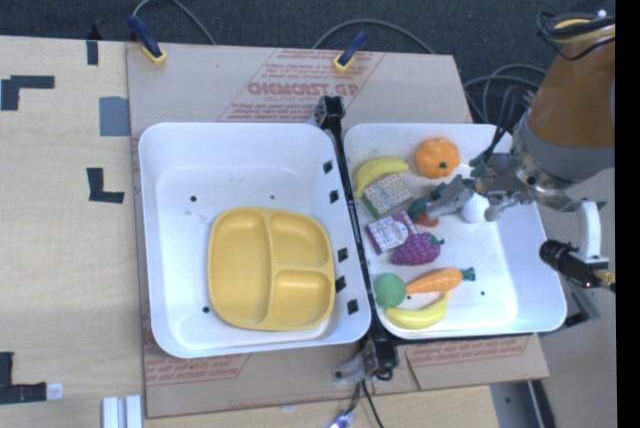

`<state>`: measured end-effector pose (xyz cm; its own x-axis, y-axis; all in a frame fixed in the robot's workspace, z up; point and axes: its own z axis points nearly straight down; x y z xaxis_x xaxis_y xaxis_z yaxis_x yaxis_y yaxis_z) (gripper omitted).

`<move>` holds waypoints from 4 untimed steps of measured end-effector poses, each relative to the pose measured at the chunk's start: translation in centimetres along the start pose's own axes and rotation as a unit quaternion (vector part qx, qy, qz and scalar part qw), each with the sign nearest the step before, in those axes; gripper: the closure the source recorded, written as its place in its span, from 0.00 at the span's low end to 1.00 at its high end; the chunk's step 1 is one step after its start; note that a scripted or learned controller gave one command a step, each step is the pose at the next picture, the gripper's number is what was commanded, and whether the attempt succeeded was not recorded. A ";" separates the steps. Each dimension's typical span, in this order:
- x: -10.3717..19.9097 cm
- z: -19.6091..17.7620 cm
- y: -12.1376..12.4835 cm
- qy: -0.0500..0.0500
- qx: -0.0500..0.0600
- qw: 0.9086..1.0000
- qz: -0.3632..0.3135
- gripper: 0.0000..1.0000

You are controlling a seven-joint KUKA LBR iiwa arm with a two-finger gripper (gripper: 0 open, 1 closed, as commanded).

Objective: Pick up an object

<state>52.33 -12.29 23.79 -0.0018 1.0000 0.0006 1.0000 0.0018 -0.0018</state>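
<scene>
Orange plastic fruit (437,157), round like a mandarin, sits near the far edge of the right bin (500,308), just beyond the gripper (437,204). Other toy food is crowded along that bin's left side. A yellow banana (378,171) curves beside the dividing wall, with a grey ridged piece (391,192) touching its lower side. Below that lies a small packet (388,233) with pink and white print, overlapping a purple grape bunch (416,248). Nearer the front edge a carrot (436,281) lies roughly level, its green tip pointing right; a green ball (389,290) touches its left end, and a second banana (416,316) curls under both.

The gripper reaches in from the right and is low over the middle of the bin, its tip close to a small red and green piece (424,212) between the grey ridged piece and the grapes. Whether its jaws are spread or closed, and whether anything sits between them, I cannot tell; the parts blur together there. Behind it the arm (570,111) rises with its orange band.

The left bin (165,246) holds a yellow tray (270,268) with three compartments, lying flat toward the front. Both bins rest on a cardboard sheet (290,86) clipped to the bench by two clamps (146,38) at the far edge.
</scene>
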 end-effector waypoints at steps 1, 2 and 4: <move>0.9 8.2 5.8 0.000 0.001 1.000 0.000 0.00; 0.2 14.8 7.1 0.000 -0.003 1.000 0.000 0.00; 6.9 5.3 4.5 0.000 -0.001 1.000 0.000 1.00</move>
